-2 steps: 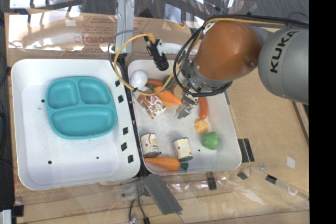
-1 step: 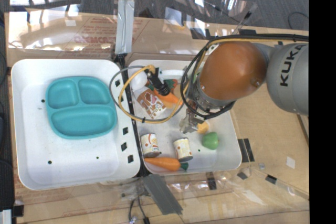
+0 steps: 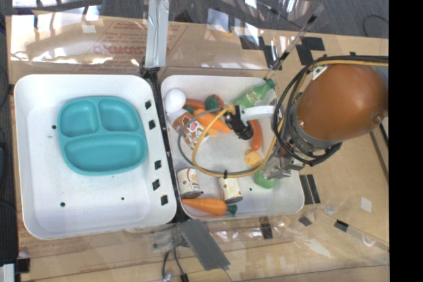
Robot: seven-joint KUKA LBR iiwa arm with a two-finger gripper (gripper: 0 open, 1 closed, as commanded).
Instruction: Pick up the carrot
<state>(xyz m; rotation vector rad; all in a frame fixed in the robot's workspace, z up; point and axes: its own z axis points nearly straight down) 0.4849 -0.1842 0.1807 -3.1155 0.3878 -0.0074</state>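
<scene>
A carrot [image 3: 207, 206] with a green top lies along the front wall of the right bin [image 3: 291, 198]. A second orange carrot-like piece [image 3: 213, 122] lies in the pile near the bin's middle, partly under a yellow cable. My gripper [image 3: 279, 168] hangs under the orange-banded wrist at the bin's right side, right of and behind the front carrot and just above a green item [image 3: 264, 181]. The wrist hides most of it.
The right bin also holds a white ball [image 3: 174, 100], a green bottle [image 3: 254, 96], a printed can [image 3: 190, 131], two small cups [image 3: 190, 183] and a yellow piece [image 3: 253, 158]. A teal divided plate [image 3: 100, 134] sits in the left bin [image 3: 39, 208].
</scene>
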